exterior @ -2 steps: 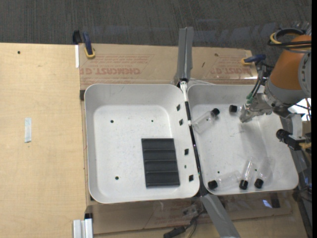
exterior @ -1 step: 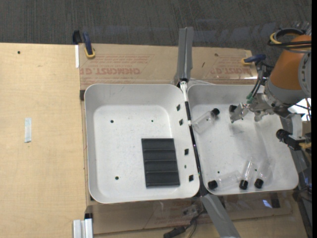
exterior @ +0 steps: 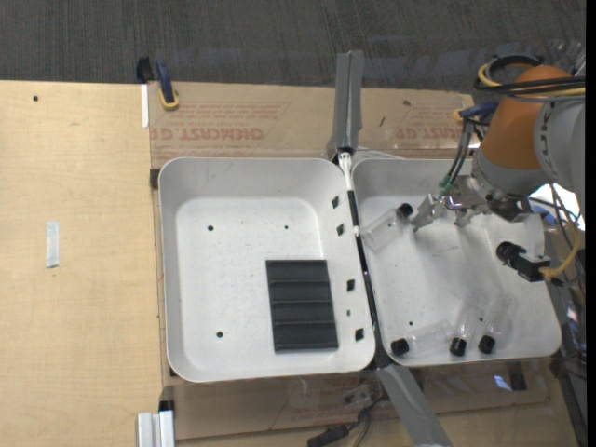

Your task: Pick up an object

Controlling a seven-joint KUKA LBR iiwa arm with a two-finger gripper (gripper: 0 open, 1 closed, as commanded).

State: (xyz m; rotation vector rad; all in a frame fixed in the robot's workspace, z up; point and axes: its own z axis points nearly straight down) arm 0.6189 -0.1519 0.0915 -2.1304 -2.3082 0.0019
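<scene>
A black ribbed rectangular block [exterior: 301, 304] lies flat in the left bin [exterior: 186, 250], toward its front. In the right bin [exterior: 540, 338], a clear plastic bottle with a black cap [exterior: 384, 223] lies near the back left corner. Several more clear bottles with black caps [exterior: 457, 345] lie along the front wall. My gripper [exterior: 445, 212] hangs over the back of the right bin, just right of the back bottle. It stands open with nothing between its fingers. The grey arm with its orange band [exterior: 517, 124] reaches in from the upper right.
A grey divider post [exterior: 347, 110] rises between the two bins at the back. Cardboard [exterior: 242, 128] lies behind the bins, with a blue-and-yellow clamp [exterior: 166, 87] on it. Cables and a black connector [exterior: 517, 257] hang beside the arm over the right bin.
</scene>
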